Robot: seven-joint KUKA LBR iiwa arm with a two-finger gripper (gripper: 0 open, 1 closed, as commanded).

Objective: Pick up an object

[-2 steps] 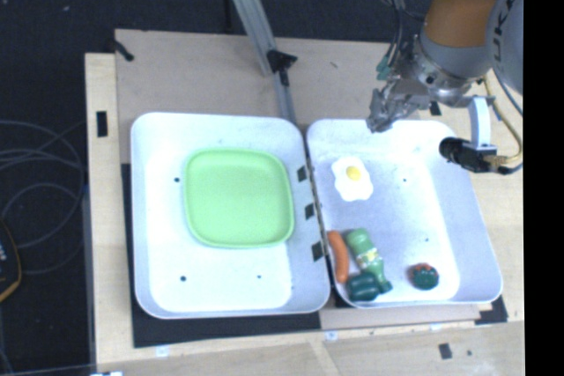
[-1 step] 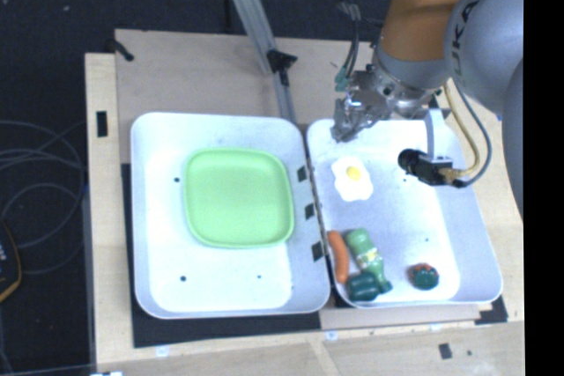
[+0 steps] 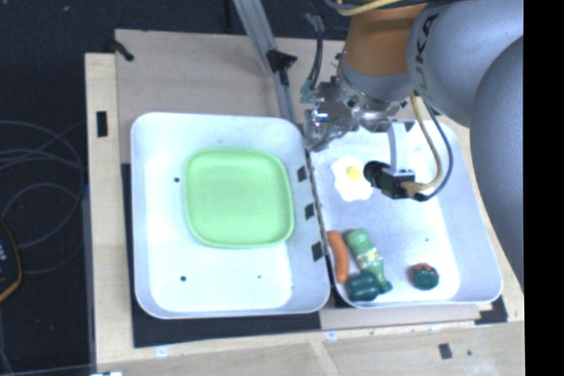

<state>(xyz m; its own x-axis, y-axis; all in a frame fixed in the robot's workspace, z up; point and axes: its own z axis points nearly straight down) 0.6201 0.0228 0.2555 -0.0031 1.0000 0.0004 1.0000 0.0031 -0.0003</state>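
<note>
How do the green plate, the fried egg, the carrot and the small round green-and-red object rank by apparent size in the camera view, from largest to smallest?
1. Green plate, by far the largest.
2. Fried egg.
3. Carrot and the round green-and-red object: the carrot is longer but thinner, so I leave them unranked.

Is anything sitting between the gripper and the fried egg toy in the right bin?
Nothing visible. The gripper hangs over the right bin's upper left corner, and the fried egg toy lies just below it on bare white floor.
</note>
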